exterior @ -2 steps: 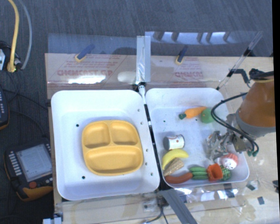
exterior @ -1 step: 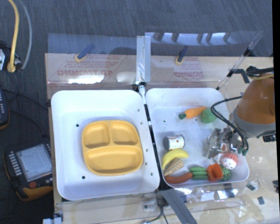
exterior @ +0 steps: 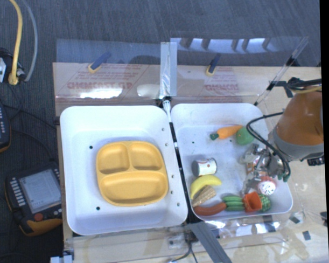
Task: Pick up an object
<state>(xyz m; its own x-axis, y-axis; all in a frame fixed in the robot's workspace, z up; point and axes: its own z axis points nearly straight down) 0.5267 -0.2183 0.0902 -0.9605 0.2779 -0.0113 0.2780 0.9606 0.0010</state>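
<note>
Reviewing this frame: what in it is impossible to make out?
- Gripper, camera view: fingers too small and cluttered by cables to read.
- Small items under the gripper in the right bin: blurred, identity unclear.
- Arm: cut off at the right edge.

**Crowded right bin, roomy left bin**

We are seeing toys crowding the right bin (exterior: 181, 154): banana (exterior: 205, 183), corn (exterior: 204, 195), chili (exterior: 210, 209) and can (exterior: 205, 167) are blocking its near side. The back-left floor is lying open. The yellow tray (exterior: 132, 172) is occupying the left bin's (exterior: 78, 120) middle.
</note>
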